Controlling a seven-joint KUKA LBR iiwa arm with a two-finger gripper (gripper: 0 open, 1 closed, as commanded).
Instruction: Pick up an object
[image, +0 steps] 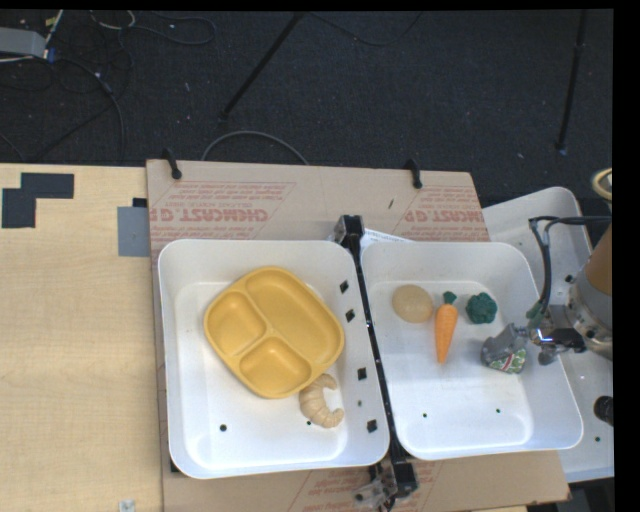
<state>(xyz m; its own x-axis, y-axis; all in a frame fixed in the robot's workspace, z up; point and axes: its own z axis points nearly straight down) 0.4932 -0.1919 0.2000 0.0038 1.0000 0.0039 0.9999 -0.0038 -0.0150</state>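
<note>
The croissant in the left bin lies far from the gripper, whose finger spread I cannot tell; just beyond its tip sits the carrot, long axis crosswise to the reach.

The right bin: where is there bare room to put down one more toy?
In the right bin, the whole near half below the carrot is bare, and so is the strip along the far wall above the round potato. The middle is crowded: potato, carrot, green broccoli and the gripper by the right wall.
</note>
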